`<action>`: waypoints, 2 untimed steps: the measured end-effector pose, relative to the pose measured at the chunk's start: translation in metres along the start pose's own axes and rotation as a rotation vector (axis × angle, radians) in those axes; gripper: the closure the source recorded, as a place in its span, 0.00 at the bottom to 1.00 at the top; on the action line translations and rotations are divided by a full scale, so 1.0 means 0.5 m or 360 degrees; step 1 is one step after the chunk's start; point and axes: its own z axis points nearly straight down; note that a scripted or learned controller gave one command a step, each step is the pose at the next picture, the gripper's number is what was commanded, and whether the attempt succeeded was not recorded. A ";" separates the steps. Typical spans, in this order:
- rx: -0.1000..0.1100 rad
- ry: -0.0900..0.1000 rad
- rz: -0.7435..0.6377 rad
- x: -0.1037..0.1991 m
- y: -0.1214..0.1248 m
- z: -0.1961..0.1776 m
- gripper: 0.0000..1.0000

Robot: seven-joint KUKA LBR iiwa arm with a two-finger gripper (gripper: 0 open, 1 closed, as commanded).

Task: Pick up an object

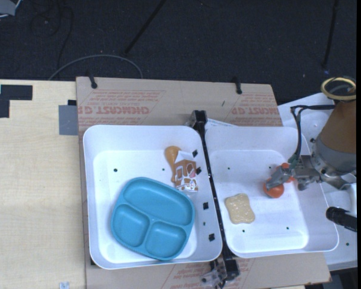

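My gripper (pixel 279 178) reaches in from the right, low over the right side of the right bin (pixel 262 245). A small red-orange round object (pixel 275 190) lies right under its tip, touching it or nearly so; I cannot tell whether it is gripped. A flat beige piece (pixel 239 209) lies on the bin floor to the left of the gripper. In the left bin (pixel 102 161) sit a blue divided plate (pixel 151 218), a small orange-brown item (pixel 172 156) and a white and brown packet (pixel 185 177).
A black divider (pixel 208 185) runs between the two bins. Cardboard (pixel 168 101) lies under them. The grey arm (pixel 340 143) with its cables stands over the right bin's right rim. A wooden bench top (pixel 30 185) stretches to the left.
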 end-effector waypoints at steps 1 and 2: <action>0.0001 0.0002 0.0001 0.016 0.004 0.123 0.00; -0.0002 -0.0001 0.0008 0.013 0.005 0.097 1.00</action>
